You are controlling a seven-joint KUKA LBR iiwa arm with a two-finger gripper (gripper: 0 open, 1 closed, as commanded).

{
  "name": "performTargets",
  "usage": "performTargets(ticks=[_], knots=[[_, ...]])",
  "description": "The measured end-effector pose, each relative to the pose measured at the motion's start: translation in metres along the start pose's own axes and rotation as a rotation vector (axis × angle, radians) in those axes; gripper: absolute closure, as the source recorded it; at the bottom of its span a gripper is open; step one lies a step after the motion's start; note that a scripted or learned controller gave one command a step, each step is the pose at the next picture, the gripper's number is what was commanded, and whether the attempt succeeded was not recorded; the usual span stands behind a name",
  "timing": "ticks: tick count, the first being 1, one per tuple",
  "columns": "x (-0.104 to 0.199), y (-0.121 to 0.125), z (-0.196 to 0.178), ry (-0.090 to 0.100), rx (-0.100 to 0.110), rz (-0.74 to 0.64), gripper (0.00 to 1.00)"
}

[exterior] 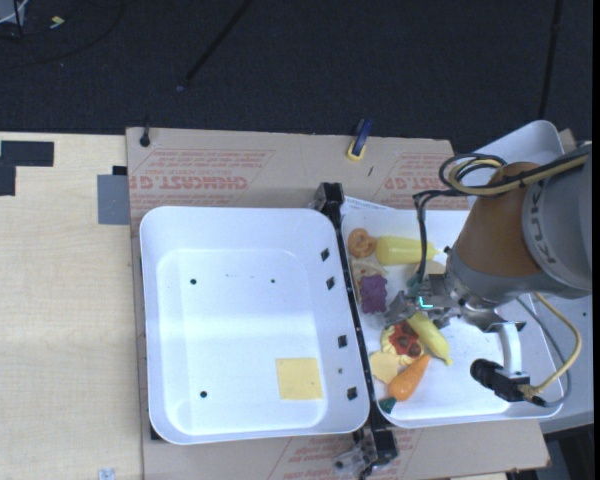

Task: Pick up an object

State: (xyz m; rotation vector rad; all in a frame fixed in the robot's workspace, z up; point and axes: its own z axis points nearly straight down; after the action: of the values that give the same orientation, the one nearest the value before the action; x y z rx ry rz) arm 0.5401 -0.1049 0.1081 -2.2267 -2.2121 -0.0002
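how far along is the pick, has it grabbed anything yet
Done: the arm has reached the right bin, the hand low over the toy food pile by the purple grapes and yellow banana. In hand: nothing visibly gripped. Left: grasp and lift. The yellow square lies in the left bin.

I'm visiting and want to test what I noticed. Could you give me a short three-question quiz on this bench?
1. True or false: the yellow square lies in the left bin.
2. Which toy lies nearest the right bin's front edge? A carrot B purple grapes C corn cob
3. Fill in: the gripper hovers over the ___ bin.

Key: 1 true; 2 A; 3 right.
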Motion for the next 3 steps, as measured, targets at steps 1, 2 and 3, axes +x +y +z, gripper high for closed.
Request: performTargets(ticks=[1, 2, 3], knots=[[-0.001, 0.000, -0.010, 0.000, 0.001, 0.002, 1.00], [0.013, -0.052, -0.046, 0.000, 0.004, -0.003, 1.00], [0.052, -0.023, -0.081, 0.000, -0.003, -0.011, 1.00]])
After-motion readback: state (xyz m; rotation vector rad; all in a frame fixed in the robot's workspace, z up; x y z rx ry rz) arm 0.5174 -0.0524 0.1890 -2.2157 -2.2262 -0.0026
